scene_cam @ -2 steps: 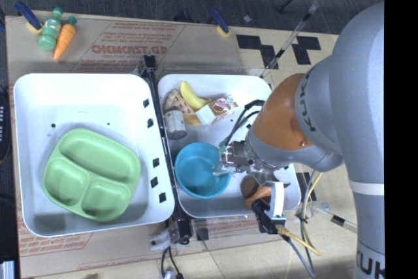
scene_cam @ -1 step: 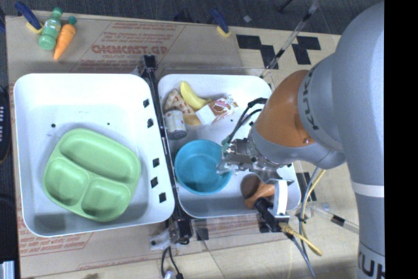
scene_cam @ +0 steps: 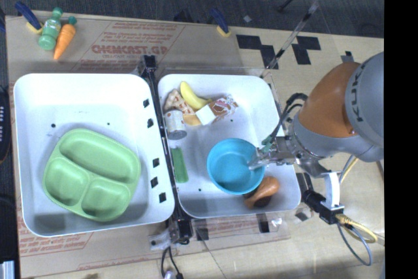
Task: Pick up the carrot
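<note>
So, your carrot (scene_cam: 64,40) lies outside both bins, on the bench (scene_cam: 117,42) at about ten o'clock of the view, tip pointing down and to the left, touching a small green bottle (scene_cam: 49,31) on its left side. Nothing is gripping it; it sits well apart from the arm.

Moving outward, the left bin (scene_cam: 39,95) below it holds a green divided plate (scene_cam: 91,173). The right bin (scene_cam: 274,108) holds a banana (scene_cam: 191,96), a small can (scene_cam: 174,124), some wrapped snacks (scene_cam: 219,106), a green stick (scene_cam: 179,164), a blue bowl (scene_cam: 232,166) and a brown, rounded thing (scene_cam: 263,191) at about five o'clock of the bowl.

Your gripper (scene_cam: 261,157) hangs at the bowl's three o'clock rim, far across the bench from the carrot. You cannot tell from this angle whether it is spread or pressed together, and nothing is visibly between its tips.

By my reading, the pick has not begun: you have the whole reach toward ten o'clock, the descent, the grasp and the lift left.
</note>
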